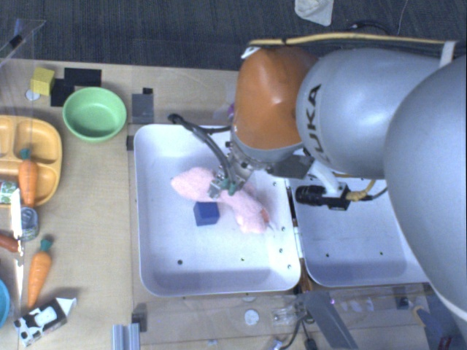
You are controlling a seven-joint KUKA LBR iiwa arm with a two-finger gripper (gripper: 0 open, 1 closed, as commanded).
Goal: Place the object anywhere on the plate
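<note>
Arm (379, 115): glossy grey rounded housings, black "KUKA" lettering on the wrist segment. Orange band (273, 97), domed, above a grey flange. Black cable (201, 137) runs along the wrist. Black connector block (321, 195) with yellowish lead. Gripper (225, 186): small, dark metal with greenish parts.

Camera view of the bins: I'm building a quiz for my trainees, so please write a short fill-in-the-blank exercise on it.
1. The small cube in the left bin is ____ in colour.
2. The hand is above the ____ soft thing.
3. The bowl left of the bins is ____.
Missing words: blue; pink; green.
</note>
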